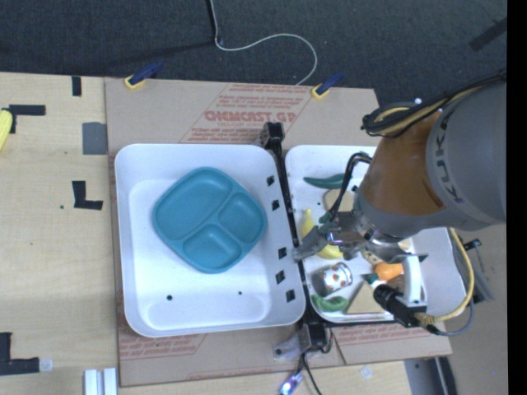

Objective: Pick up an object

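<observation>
Over the right shallow white bin [461,257], the grey arm with orange band [412,179] reaches down, gripper [333,241] low among clutter; jaw state can't be told, hidden by the wrist. Just beside it lie a small yellow piece [306,220], a green curved item [323,181], an orange bit [389,268] and a shiny round metal object [333,280]. Left white bin [136,286] holds a blue divided plastic plate [210,219].

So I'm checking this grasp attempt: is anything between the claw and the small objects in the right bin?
Nothing visible stands between them. The claw is low in the right white bin, right among the clutter: a yellow piece on its left, a shiny round silver object just below, a green item above. The arm itself hides the rest.
</observation>
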